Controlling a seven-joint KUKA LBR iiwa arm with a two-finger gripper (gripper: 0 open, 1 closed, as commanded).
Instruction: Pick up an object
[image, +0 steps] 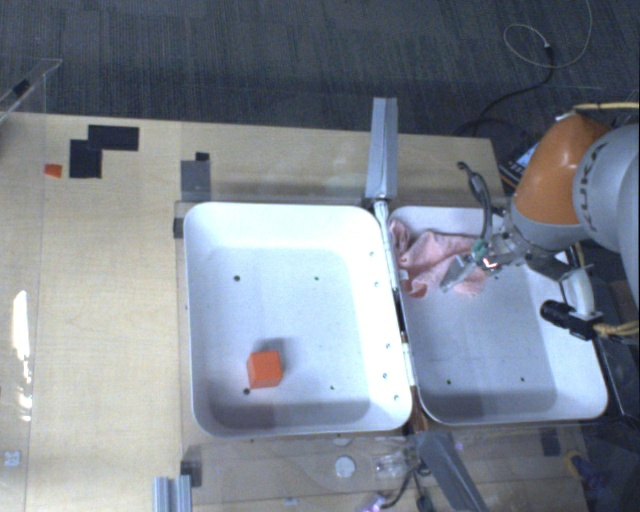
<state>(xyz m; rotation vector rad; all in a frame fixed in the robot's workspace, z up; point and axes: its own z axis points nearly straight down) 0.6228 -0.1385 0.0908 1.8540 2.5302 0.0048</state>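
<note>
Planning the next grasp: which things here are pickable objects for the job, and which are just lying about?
Job things:
pink cloth, right bin, under the gripper
orange block, left bin

Lying about:
black pieces on the bench
small orange piece beside them

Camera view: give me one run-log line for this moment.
gripper: at pink cloth, right bin | grasp: unclear | orange block: left bin, untouched
</note>
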